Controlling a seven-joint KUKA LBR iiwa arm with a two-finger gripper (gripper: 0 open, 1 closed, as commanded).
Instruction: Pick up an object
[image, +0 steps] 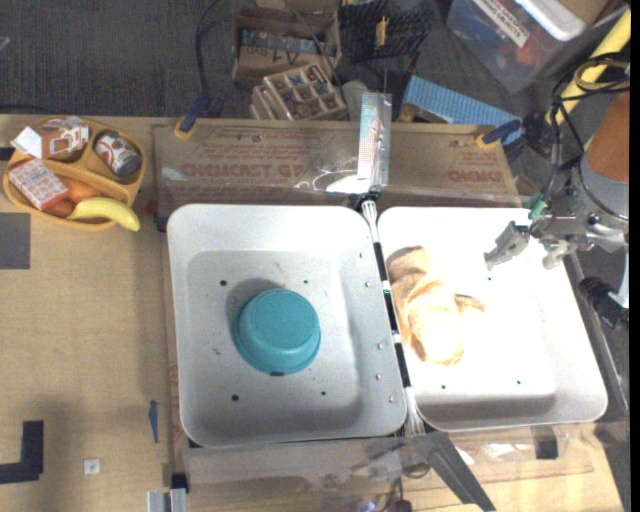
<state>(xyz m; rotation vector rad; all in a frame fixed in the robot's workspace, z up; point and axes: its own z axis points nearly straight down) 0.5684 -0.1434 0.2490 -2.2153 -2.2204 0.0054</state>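
Observation:
A teal bowl (278, 331) lies upside down in the middle of the left bin (195, 240). In the right bin (560, 380) a pale tan, bread-like soft object (432, 312) rests against the left wall. My gripper (525, 252) hovers over the right bin's upper right part, to the right of and apart from the tan object. Its two fingers (500, 247) stand apart, open, with nothing between them. The arm's orange band (612, 150) shows at the right edge.
A yellow tray (20, 190) with a banana (105, 211) and food packets sits on the bench at the far left. Cardboard (260, 165) lines the back of the bins. Cables and boxes crowd the floor behind.

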